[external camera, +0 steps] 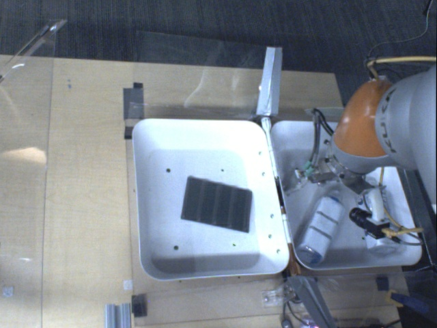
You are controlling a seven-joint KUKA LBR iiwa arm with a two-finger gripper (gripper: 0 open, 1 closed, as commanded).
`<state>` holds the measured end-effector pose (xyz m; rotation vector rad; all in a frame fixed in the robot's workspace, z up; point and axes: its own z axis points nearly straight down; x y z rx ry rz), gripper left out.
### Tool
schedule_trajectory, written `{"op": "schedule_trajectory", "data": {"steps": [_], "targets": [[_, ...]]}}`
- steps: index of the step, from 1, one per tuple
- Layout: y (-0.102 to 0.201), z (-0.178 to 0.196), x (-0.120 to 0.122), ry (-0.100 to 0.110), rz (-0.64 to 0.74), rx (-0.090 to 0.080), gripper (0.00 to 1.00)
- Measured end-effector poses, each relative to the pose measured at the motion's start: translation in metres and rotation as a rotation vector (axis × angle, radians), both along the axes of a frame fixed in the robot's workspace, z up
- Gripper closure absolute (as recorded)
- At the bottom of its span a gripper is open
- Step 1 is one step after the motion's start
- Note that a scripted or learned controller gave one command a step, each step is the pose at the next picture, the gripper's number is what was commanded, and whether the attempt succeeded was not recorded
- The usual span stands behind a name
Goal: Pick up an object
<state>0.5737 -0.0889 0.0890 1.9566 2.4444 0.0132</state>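
Observation:
A pale plastic bottle [319, 225] lies tilted in the right bin [403, 255], its bluish cap end pointing to the bin's near wall. A dark ribbed rectangular pad [216, 203] lies flat in the middle of the left bin [153, 156]. My gripper [322, 175] hangs over the right bin, just above the bottle's far end, under the grey arm with the orange band [358, 125]. The arm's body hides the far right part of that bin.
A metal post [270, 80] stands behind the wall shared by the two bins. A clear panel covers the wooden bench [68, 203] to the left. Clamps and cables sit at the bench's near edge below the right bin.

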Motion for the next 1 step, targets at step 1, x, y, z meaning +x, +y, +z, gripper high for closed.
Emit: {"op": "schedule_trajectory", "data": {"steps": [1], "targets": [[-0.0382,0.0005,-0.0565,0.002,-0.015,-0.002,0.0]]}}
